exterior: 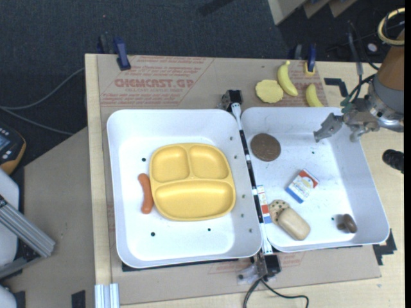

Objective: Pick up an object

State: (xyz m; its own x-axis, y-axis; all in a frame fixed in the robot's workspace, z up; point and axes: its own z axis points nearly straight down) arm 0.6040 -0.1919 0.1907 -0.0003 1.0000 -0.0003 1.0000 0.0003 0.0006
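Note:
My gripper (338, 131) hangs over the far right corner of the right bin (369, 178), open with nothing between its fingers. Below and left of it in that bin lie a round brown patty (265, 147), a small white, blue and orange box (302, 186), a chip cookie (278, 206), a tan bread roll (294, 224) and a small brown lump (347, 222). The patty is the closest of these to the gripper, about a hand's width to its left.
The left bin (122, 146) holds a yellow divided plate (191, 180) with an orange sausage (146, 192) beside it. Behind the right bin, on the bench, lie two toy bananas (288, 79) (313, 95) and a yellow round piece (269, 91).

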